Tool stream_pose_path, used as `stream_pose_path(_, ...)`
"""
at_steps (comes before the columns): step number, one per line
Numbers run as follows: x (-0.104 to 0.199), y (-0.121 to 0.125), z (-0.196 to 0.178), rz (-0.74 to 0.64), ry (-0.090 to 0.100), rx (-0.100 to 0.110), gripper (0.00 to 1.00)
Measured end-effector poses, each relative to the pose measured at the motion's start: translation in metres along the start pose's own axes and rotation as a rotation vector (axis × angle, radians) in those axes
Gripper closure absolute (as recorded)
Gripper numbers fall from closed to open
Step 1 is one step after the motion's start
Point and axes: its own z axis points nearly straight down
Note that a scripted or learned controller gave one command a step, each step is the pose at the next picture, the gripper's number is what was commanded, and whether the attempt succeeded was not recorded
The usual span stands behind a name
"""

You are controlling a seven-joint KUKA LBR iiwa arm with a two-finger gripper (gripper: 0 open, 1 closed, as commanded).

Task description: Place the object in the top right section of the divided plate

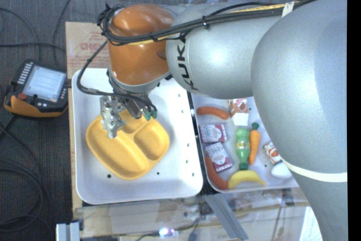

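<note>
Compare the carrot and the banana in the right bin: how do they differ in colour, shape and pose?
The carrot is orange with a green top; the banana is plain yellow. The carrot is straight and tapered, the banana curved. The carrot lies roughly lengthwise, up and down in the camera view, while the banana lies across, near the right bin's front edge. Both look like small toy foods lying flat.

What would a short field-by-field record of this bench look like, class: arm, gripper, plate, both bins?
arm: grey KUKA arm, orange band, reaching in from the right
gripper: gripper over the plate's upper left part
plate: yellow divided plate, in the left bin
left bin: left bin, white, shallow
right bin: right bin, with banana, carrot, green bottle
</note>
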Motion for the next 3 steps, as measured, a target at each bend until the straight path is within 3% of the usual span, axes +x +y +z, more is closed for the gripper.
stream_pose_path(1,0.000,0.000,0.000,0.000,-0.001,0.000,0.00)
stream_pose_path(2,-0.001,0.002,-0.010,0.000,-0.004,-0.004,1.00)
stream_pose_path(3,-0.002,0.003,-0.019,0.001,-0.007,-0.008,1.00)
